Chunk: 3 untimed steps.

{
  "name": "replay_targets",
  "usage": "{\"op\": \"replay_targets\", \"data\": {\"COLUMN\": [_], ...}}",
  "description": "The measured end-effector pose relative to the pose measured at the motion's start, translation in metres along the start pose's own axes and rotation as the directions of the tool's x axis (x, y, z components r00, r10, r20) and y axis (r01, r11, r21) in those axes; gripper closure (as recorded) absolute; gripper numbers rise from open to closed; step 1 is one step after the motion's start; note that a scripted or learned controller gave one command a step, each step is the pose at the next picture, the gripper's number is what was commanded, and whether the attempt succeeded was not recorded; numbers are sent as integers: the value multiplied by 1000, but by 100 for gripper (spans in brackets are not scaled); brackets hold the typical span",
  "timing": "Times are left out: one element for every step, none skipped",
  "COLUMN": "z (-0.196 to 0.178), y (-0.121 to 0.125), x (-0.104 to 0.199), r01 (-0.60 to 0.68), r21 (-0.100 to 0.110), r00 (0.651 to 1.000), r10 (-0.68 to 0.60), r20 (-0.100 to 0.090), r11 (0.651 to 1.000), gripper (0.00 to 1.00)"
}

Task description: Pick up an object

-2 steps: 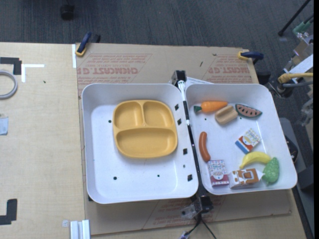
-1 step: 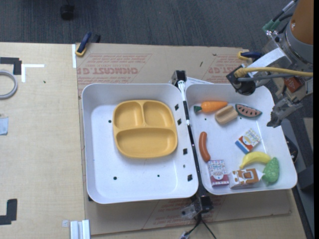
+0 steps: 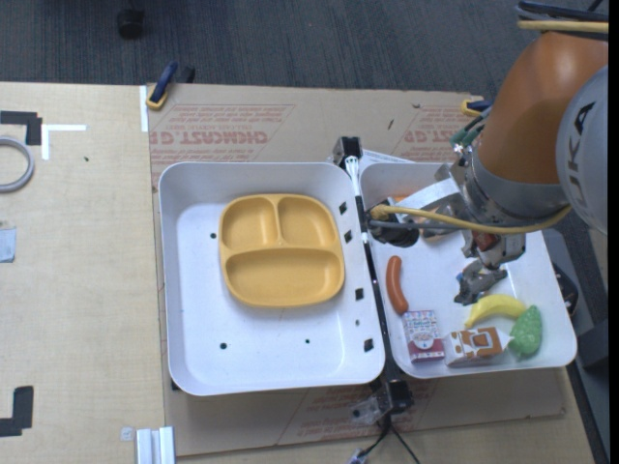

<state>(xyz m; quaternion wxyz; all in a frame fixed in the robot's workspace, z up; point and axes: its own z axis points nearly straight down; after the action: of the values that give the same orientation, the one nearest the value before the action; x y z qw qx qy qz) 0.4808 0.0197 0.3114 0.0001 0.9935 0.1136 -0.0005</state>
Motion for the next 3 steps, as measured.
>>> {"op": "replay_targets", "data": {"z": [120,120,120], "y": [3,3,3], "x": [3,3,3], "r01": [169,169,169], "r21": [2,2,2], "r00": [986,986,986], "r10": [-169,-169,-169], "r20": [1,1,1], "r11": [986,986,986], "gripper": [0,0,0]}}
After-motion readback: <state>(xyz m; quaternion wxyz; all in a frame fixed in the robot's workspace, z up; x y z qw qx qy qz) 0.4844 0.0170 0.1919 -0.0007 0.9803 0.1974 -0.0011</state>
